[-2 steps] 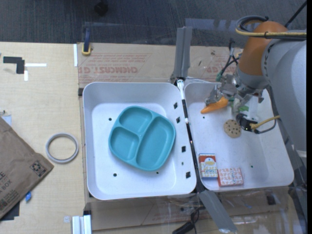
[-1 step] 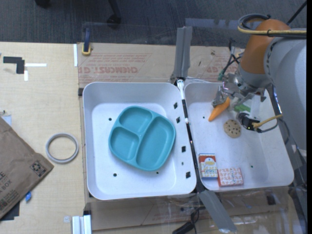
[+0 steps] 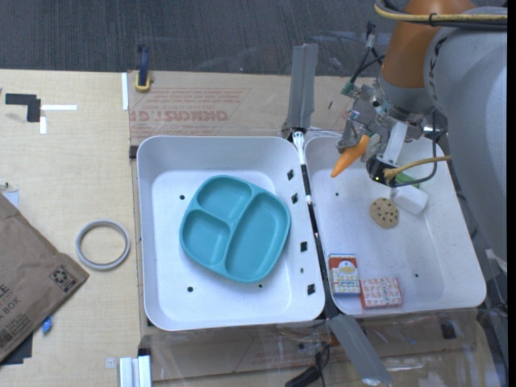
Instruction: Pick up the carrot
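Note:
The orange carrot hangs tilted over the far left corner of the right bin, thick end up and tip pointing down-left. My gripper reaches in from the right, below the orange wrist band, and is shut on the carrot's upper end. The carrot looks lifted off the bin floor.
A teal divided plate lies in the left bin. In the right bin are a round cookie, a white block and two small printed boxes at the near edge. A tape ring lies on the bench at left.

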`<state>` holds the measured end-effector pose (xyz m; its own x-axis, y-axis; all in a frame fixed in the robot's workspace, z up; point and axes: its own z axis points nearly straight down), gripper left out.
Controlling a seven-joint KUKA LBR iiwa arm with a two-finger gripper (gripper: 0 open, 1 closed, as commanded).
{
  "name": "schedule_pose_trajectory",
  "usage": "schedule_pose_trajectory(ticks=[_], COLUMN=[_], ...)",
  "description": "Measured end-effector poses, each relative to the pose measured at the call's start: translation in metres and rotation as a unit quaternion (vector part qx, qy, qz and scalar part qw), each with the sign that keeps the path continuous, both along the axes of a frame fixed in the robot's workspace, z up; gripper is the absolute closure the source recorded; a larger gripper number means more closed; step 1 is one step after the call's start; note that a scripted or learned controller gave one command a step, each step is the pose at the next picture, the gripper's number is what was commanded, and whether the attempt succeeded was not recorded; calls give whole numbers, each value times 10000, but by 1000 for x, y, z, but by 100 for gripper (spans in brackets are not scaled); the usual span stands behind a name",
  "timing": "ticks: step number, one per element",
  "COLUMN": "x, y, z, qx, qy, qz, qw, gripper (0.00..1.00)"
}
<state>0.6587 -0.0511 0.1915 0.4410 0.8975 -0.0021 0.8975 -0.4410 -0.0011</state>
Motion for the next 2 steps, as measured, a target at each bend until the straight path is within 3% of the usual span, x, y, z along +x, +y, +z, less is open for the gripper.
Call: schedule_pose_trajectory(ticks=[1,2], x=[-15,-11], y=[3,-4], z=[21,33], qx=[1,-1], qy=[8,9], qz=[-143,-543], qw=[9999,9985], gripper=[100,100])
